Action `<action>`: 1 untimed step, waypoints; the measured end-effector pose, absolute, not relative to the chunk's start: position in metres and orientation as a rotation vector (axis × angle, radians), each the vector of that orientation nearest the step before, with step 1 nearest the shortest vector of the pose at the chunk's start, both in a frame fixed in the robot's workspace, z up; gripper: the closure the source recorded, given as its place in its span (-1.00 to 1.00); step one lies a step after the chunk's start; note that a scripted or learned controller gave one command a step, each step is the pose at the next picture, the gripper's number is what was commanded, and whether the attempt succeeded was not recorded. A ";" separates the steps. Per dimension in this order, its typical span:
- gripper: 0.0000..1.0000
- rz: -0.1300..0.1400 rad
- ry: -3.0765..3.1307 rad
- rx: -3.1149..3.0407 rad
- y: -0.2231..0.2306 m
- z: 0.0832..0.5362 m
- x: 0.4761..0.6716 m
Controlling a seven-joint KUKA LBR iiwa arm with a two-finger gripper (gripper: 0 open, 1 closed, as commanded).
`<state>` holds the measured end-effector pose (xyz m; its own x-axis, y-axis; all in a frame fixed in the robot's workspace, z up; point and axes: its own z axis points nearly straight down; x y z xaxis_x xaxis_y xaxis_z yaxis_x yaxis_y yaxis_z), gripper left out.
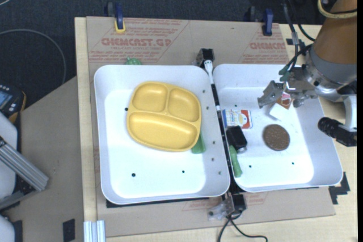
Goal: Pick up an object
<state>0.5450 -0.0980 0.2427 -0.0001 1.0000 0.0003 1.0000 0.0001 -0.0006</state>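
My gripper [285, 97] hangs over the back of the right bin [323, 175], its two grey fingers spread apart, so it is open. A small red and white object [285, 101] shows between the fingers, touching neither as far as I can see. A brown round disc [276, 137] lies in front of the gripper on the bin floor. Left of it lie a blue, white and red packet [235, 118], a black block [236, 138] and a green stick [236, 166].
The left bin [113, 122] holds a yellow divided plate [164, 116] with a green piece [198, 146] poking out beside its right edge. Blue clamps [118, 15] [267, 22] stand at the back of the board. The arm's orange band [337, 14] rises at the right.
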 end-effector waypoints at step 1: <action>-1.00 0.007 -2.216 -2.214 -0.050 0.182 0.476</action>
<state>0.4755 -0.0502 0.1817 -0.0007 1.0000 0.0036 1.0000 0.0007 -0.0097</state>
